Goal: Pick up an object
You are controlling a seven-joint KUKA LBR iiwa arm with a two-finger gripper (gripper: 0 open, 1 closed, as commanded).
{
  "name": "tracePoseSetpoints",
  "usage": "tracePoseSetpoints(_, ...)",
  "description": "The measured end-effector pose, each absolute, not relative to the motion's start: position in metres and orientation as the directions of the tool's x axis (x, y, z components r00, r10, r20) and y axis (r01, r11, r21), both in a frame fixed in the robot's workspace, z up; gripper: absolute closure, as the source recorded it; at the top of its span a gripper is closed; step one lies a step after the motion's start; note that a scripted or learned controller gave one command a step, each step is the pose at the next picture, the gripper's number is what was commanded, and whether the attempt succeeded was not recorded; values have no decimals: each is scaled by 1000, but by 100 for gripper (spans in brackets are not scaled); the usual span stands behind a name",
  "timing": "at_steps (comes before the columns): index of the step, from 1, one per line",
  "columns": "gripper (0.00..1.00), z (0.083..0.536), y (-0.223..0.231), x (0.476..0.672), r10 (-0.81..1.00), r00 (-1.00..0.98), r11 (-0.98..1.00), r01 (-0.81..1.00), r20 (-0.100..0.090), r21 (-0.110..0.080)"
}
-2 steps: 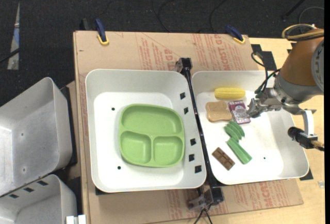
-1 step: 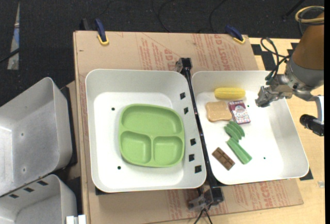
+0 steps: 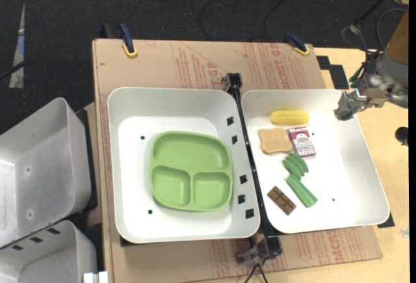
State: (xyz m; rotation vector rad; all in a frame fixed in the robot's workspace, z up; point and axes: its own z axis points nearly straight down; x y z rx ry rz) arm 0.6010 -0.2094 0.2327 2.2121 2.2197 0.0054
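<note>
Dark carpeted floor with loose cables surrounds a brown board tabletop [image 3: 195,60], held at its upper edge by two clamps, presumably to keep the work area from shifting. At the far left of the frame sit spare white tubs [image 3: 39,164], off the board and apparently out of use. The left bin [image 3: 123,106] carries a green divided tray [image 3: 191,171], lying flat near its centre. The right bin [image 3: 351,171] holds the candidate objects, grouped toward its left half and so well apart from the arm: a yellow corn cob [image 3: 288,118] uppermost, a toast slice [image 3: 275,140] touching a small red carton [image 3: 301,142], green bean pods [image 3: 299,181] below these, and a brown chocolate piece [image 3: 281,200] lowest. The gripper [image 3: 344,109] hangs over the bin's upper right rim. Whether its jaws are apart or together cannot be told; nothing shows between them. Judgement: no object is yet picked; the arm must travel left and descend.
</note>
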Motion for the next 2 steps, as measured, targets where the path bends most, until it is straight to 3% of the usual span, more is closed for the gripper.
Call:
tracePoseSetpoints(1, 100, 259, -209, 602, 1000, -3, 3, 1000, -2, 5)
tracePoseSetpoints(2, 100, 245, -160, 586, 1000, -6, 6, 1000, 2, -2)
